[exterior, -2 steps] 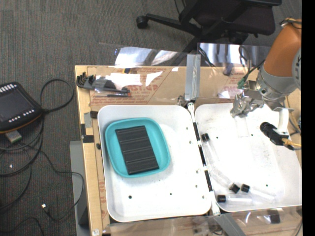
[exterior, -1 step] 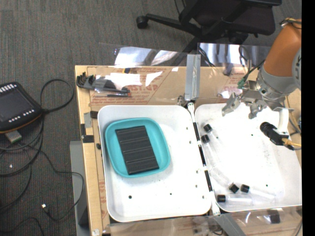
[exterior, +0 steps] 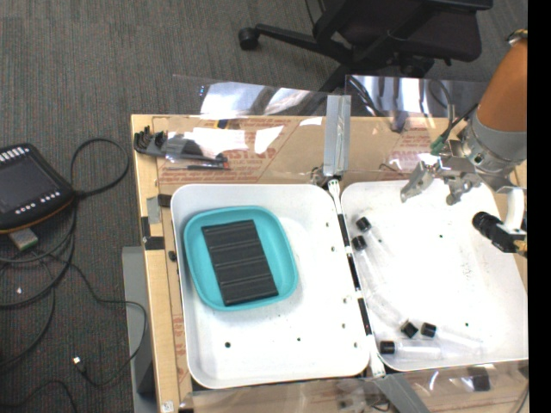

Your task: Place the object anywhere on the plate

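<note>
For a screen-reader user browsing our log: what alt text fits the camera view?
A dark ridged rectangular object already lies on a teal plate in the left white bin. The arm's claw hangs open over the right bin's far edge, holding nothing.

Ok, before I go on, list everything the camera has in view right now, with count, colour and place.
plate: one, teal, in the left bin
object: one, black ribbed slab, lying on the plate
bins: two, white, side by side on the bench
clear tubes with black caps: several, in the right bin, by its left wall and near its front
black tool: one, on the bench behind the left bin
pendant: one, black, on the floor at left, cable trailing
office chair: one, black, behind the bench
arm: one, grey with orange band, entering from the right
end effector: one, over the right bin's back edge, fingers spread, nothing between them
</note>
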`<state>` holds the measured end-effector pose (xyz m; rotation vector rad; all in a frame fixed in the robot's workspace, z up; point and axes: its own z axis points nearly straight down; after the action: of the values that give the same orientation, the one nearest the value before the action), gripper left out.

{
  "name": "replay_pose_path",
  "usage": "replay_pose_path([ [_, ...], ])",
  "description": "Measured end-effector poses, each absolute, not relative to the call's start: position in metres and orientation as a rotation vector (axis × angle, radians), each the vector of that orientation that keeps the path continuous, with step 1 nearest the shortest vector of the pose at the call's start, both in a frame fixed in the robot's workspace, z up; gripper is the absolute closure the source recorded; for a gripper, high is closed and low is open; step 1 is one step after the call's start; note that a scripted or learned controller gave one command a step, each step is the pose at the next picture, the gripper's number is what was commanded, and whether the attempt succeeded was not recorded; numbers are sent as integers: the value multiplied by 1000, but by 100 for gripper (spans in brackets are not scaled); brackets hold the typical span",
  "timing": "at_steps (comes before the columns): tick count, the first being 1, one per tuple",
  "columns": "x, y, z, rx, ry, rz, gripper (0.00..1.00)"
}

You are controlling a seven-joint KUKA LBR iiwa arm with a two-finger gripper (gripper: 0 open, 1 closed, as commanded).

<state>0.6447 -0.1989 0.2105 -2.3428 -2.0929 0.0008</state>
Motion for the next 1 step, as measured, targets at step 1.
replay_pose_path([
  [1, 646, -194, 220, -2211, -2233, 0, 0],
])
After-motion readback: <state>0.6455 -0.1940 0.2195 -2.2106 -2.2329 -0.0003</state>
